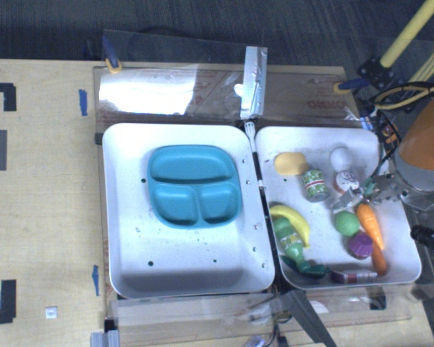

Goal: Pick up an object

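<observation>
A: What is seen in the left bin (123,194)?

B: A blue divided tray (194,184) is laid there, near the middle and a little toward 12 o'clock. Three compartments are counted in it.

A: And in the right bin (409,262)?

B: Several toy items are gathered. A yellow lemon-like piece (290,163) is placed toward 11 o'clock, and a small can (315,185) is found just beside it, at its 4 o'clock. A banana (292,220) is laid at 9 o'clock, touching a green bottle-like thing (290,243) under it. An orange carrot (372,230) is set toward 3 o'clock, with a green ball (346,223) just at its left and a purple piece (360,246) below that one. A thin pen-like object (353,275) is seen along the wall at 6 o'clock.

A: Where is the gripper (363,186)?

B: It is located at about 2 o'clock of the right bin, above the carrot top (the arm (423,147) is entering from 3 o'clock). Whether its fingers are apart or together cannot be told; the part is small and cluttered by cables. Nothing can be confirmed between them.
</observation>
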Controlling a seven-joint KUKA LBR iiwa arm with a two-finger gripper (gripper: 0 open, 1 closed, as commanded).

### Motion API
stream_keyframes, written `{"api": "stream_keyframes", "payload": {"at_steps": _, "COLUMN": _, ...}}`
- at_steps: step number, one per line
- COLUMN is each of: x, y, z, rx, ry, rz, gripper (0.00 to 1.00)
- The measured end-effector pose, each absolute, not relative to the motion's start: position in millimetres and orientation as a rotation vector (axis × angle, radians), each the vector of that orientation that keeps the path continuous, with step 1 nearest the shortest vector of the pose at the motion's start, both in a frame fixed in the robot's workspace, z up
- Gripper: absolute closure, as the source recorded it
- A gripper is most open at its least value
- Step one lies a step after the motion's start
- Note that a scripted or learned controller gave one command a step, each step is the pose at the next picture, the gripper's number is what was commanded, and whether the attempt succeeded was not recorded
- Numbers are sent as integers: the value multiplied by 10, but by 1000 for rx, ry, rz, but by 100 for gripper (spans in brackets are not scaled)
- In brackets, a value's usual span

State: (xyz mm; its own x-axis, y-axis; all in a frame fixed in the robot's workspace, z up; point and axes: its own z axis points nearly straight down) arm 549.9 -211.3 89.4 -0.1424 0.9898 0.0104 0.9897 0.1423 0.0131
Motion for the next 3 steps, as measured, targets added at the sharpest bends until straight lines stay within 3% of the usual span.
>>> {"api": "stream_keyframes", "payload": {"at_steps": 1, "x": 5500, "y": -2146, "z": 996, "rx": 2053, "ry": 2366, "rz": 18, "gripper": 100}}
{"api": "stream_keyframes", "payload": {"at_steps": 3, "x": 6300, "y": -821, "z": 1927, "rx": 2251, "ry": 2188, "rz": 6, "gripper": 100}}
